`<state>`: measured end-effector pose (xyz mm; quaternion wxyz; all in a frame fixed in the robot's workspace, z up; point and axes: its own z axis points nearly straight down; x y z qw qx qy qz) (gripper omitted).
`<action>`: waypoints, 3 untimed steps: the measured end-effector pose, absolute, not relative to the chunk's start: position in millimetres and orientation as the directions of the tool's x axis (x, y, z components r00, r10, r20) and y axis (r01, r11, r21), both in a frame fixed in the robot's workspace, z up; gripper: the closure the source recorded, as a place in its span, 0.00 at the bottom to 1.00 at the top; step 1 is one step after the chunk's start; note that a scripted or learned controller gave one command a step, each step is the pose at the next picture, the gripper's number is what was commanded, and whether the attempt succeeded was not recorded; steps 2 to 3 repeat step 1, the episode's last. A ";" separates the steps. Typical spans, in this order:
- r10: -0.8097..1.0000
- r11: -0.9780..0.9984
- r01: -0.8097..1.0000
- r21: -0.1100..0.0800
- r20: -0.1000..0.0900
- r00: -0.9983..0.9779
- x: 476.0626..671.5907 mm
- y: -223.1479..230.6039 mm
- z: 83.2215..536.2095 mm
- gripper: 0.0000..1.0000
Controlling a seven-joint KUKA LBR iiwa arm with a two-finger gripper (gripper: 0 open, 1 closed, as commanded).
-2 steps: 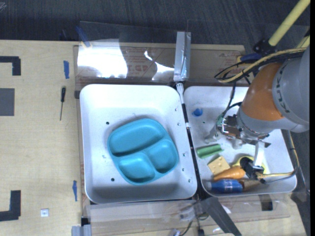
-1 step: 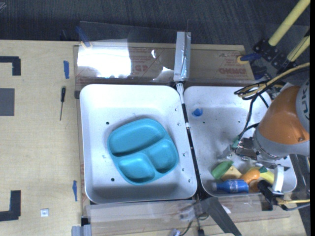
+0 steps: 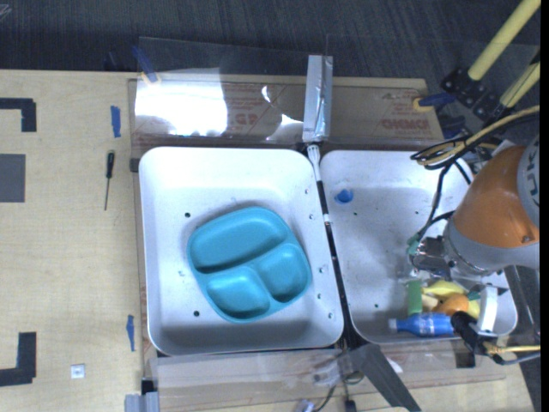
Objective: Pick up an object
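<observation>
**Orange-banded arm dips into crowded bin**

Grey gripper [image 3: 429, 269], its state impossible to tell, hovers over toys [image 3: 439, 303] heaped in the right bin's [image 3: 377, 221] near corner. Tight packing could cause a slip. A blue tray [image 3: 249, 263] fills the left bin [image 3: 163, 178].

The arm [image 3: 502, 204] is reaching in from the right, its orange band showing above the wrist. The wrist is pointing down and leftward, and the gripper [image 3: 426, 263] is hanging low at its end.

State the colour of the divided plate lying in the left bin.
Light blue, seen in the camera view: divided plate.
</observation>
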<state>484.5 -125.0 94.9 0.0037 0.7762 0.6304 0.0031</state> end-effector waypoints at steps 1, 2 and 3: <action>0.982 -0.190 0.982 0.003 -0.001 0.190 482.2 -127.4 237.0 1.00; 0.982 -0.190 0.982 0.003 -0.001 0.190 482.2 -127.4 237.0 1.00; 0.982 -0.190 0.982 0.003 -0.001 0.190 482.2 -127.4 237.0 1.00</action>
